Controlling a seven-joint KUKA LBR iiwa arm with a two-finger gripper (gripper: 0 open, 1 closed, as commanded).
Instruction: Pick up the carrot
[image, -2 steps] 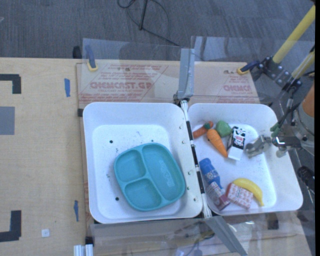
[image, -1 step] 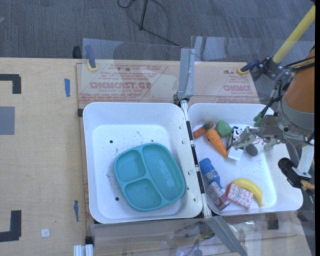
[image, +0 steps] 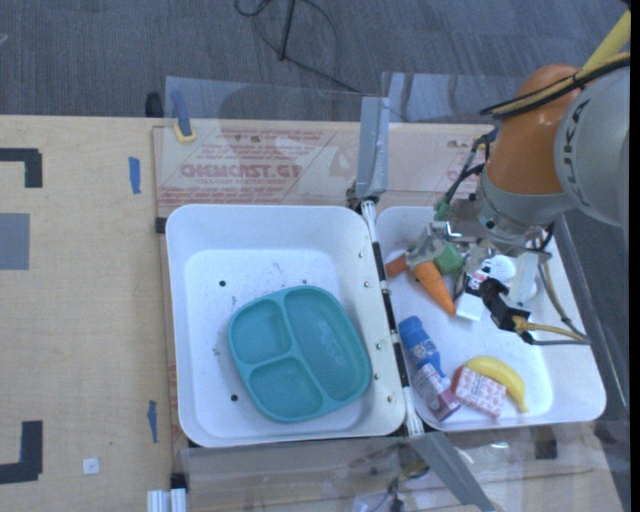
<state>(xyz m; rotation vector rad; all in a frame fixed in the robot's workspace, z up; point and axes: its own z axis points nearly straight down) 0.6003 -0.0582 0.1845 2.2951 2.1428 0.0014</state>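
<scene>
A grey robot arm with an orange band reaches in from the right over the right bin (image: 585, 385) of two shallow white bins set side by side on the table (image: 80, 300). Its gripper (image: 452, 262) hangs low over the bin's upper left area, just beside the carrot (image: 434, 285), which lies tilted with its tip pointing toward the bin's near edge. The carrot rests on the bin floor close to the wall dividing the two bins; whether the fingers are spread or closed cannot be told from the slanted overhead view, and nothing can be seen held between them. A small orange-red item (image: 397, 266) sits by the dividing wall, just left of the carrot. Nearer the front edge of the same bin lie a blue bottle (image: 418, 346), a pink packet (image: 480, 391) and a banana (image: 503, 378), the banana touching the packet's right side. The left bin (image: 190, 235) carries a teal divided plate (image: 297, 352) toward its near right corner.
</scene>
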